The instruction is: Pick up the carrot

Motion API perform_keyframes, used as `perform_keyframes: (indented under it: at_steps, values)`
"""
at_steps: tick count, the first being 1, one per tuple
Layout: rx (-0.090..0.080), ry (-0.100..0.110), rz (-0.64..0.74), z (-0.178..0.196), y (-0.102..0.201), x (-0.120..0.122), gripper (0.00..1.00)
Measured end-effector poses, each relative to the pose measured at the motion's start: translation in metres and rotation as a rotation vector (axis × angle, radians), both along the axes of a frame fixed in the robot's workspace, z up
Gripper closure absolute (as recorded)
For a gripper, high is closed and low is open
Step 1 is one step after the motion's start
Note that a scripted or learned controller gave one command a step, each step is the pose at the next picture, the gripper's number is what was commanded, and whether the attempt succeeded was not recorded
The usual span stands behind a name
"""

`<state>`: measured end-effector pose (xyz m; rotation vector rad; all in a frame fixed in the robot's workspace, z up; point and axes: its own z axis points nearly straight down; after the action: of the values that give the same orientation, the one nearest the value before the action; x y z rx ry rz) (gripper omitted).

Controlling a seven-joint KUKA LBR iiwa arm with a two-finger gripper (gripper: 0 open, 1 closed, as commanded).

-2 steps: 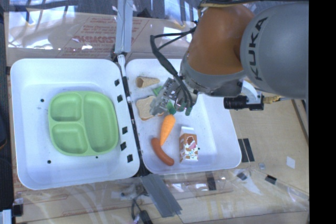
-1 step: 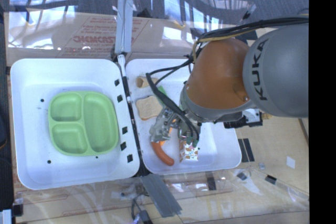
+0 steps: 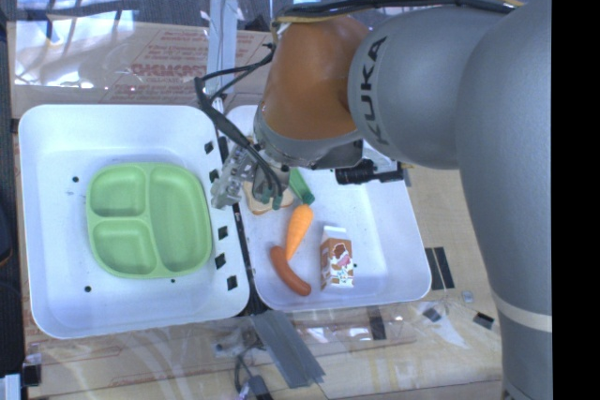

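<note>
The carrot is orange with a green top and lies tilted in the right bin, just below the arm's wrist. My gripper hangs over the right bin's left side, near the divider between the bins, a little up and left of the carrot. Something tan shows at the fingertips, but I cannot make out what it is. The big grey arm with its orange band covers the right bin's upper half.
A red sausage lies below the carrot, and a small brown-and-white carton stands to its right. The left bin holds a green divided plate. Cables trail along the divider.
</note>
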<state>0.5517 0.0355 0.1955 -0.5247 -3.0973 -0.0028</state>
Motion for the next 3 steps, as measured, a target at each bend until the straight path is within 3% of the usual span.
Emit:
perform_keyframes:
  at_steps: [3]
  values:
    - [-0.003,-0.012,0.016,0.033,0.0,0.005,1.0]
